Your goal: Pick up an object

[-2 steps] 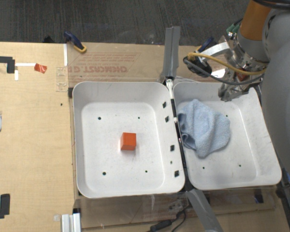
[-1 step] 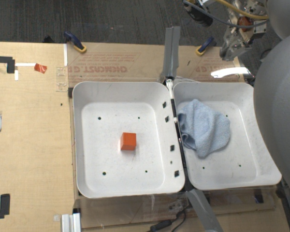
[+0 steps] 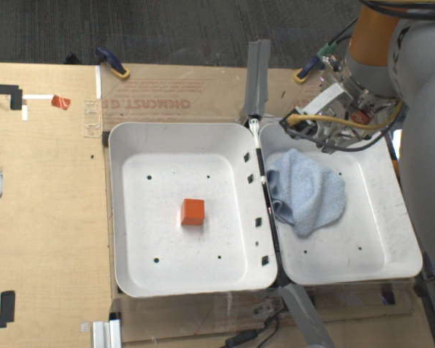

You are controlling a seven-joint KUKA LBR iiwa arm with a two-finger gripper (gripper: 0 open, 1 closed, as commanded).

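A small red cube (image 3: pixel 192 212) rests near the middle of the left white bin (image 3: pixel 130 158). A crumpled light blue cloth (image 3: pixel 304 192) lies in the right bin (image 3: pixel 380 223), against its left side. My gripper (image 3: pixel 336 135) hangs over the back edge of the right bin, just above and behind the cloth, below the arm's orange band (image 3: pixel 370 27). Cables and wrist hardware crowd it.
A grey divider post (image 3: pixel 257 78) stands between the bins at the back. Brown cardboard (image 3: pixel 174 96) lies behind the left bin, with a wooden board (image 3: pixel 36 194) to its left. Blue-and-yellow clamps (image 3: pixel 112 62) sit at the cardboard's far edge.
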